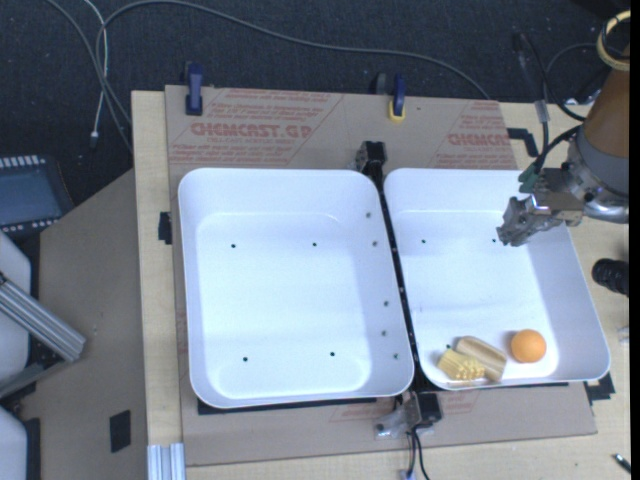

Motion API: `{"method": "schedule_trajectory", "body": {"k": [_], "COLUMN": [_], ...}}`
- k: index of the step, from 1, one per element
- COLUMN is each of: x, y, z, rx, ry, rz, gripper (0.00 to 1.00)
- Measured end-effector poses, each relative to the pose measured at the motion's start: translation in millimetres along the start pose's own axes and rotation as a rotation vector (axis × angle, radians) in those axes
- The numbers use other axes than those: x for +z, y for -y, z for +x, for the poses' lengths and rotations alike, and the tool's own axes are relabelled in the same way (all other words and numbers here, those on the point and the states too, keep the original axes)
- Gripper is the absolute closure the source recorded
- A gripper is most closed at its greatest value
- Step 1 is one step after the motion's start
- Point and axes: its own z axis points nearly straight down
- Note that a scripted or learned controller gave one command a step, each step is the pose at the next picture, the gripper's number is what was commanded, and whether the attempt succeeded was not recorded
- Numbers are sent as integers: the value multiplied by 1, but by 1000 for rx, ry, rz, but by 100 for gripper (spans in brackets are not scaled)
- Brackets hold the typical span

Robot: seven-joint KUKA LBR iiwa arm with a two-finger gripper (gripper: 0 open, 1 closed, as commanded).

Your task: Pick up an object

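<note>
Hovering over the right bin (575,268), the gripper (512,230) sits well up-frame of the orange ball (528,346); jaw state can't be told. Best approach: centre above the ball, clear of the neighbouring corn cob (462,366), then descend straight.

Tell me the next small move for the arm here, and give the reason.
Probably carry the gripper toward the near edge of the right bin, to stop above the orange ball. The gripper is over the bin's far right part, apart from every object, while the ball lies near the front corner, with clear space separating it from the yellow corn piece and tan bread roll.
</note>
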Motion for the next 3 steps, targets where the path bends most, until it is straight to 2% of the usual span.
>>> {"method": "schedule_trajectory", "body": {"k": [1,3], "x": [0,90], "y": [0,9], "z": [0,-10], "rx": [0,0], "ry": [0,-1], "rz": [0,4], "gripper": [0,0]}}
